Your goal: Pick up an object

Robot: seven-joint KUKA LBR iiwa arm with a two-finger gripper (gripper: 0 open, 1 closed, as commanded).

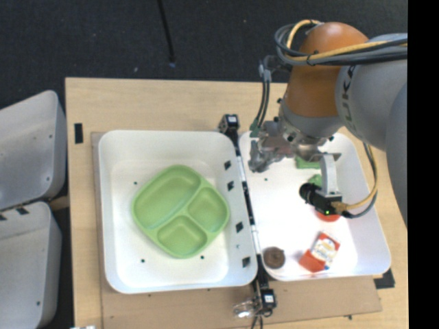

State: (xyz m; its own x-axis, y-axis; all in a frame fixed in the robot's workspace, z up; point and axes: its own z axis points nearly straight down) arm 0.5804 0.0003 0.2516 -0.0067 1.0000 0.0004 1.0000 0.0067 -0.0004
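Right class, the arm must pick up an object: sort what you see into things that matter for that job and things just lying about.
Matter for the job:
end effector
red and white packet
small brown round object
right bin

Just lying about:
green divided plate
left bin

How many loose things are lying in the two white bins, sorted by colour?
Green: 2, a divided plate in the left bin and a small piece partly hidden under the arm in the right bin
Brown: 1, a round thing
Red and white: 1, a packet
Total: 4
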